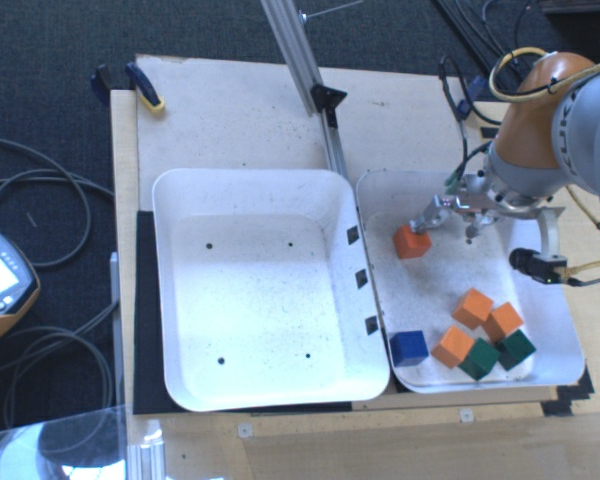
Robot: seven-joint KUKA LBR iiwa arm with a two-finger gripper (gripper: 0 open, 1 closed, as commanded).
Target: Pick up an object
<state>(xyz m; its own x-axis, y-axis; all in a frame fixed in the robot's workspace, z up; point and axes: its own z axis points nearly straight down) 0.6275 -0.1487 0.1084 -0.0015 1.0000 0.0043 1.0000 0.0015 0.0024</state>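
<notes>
The bench (pixel 230 118) carries two white bins; the left bin (pixel 180 298) lies toward its left edge, the right bin (pixel 555 318) toward its right edge. The grey arm (pixel 555 118) reaches over the right bin's far part. Its jaws (pixel 448 213) hang there; whether released or clenched cannot be told. A small red-orange block (pixel 412 241), cube-like, lies on the bin floor just beside the jaws, toward the bench's near-left, not between them.

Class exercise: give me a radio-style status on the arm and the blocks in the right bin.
Gripper over right bin, beside red-orange block, nothing held. Five more blocks clustered at near edge. Path unobstructed.
</notes>
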